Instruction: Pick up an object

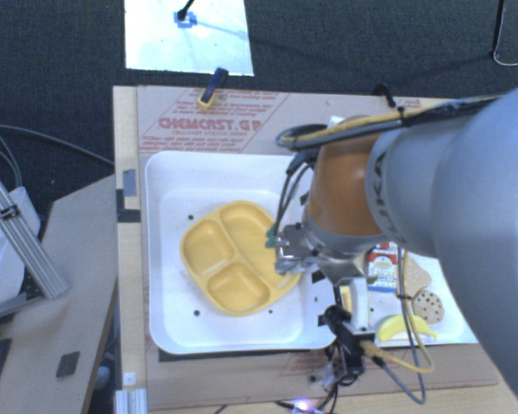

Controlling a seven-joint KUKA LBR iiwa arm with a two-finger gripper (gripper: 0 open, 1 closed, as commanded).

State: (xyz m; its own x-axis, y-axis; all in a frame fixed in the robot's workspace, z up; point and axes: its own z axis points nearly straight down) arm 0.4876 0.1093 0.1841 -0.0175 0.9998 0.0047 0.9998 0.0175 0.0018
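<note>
White bin [160, 231] on the cluttered bench held a yellow divided plate [227, 255] lying flat, not yet lifted, as the gripper [287, 255] hung at its right rim.

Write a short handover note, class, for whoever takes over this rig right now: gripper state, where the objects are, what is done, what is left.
Gripper: low over the left bin, at the right edge of the yellow divided tray; open or shut cannot be told.
Objects: the tray lies flat in the left bin. The right bin holds a small carton, a cookie and a banana, partly hidden by the arm.
Done: no pick confirmed.
Left: grasp an object and lift it.
</note>
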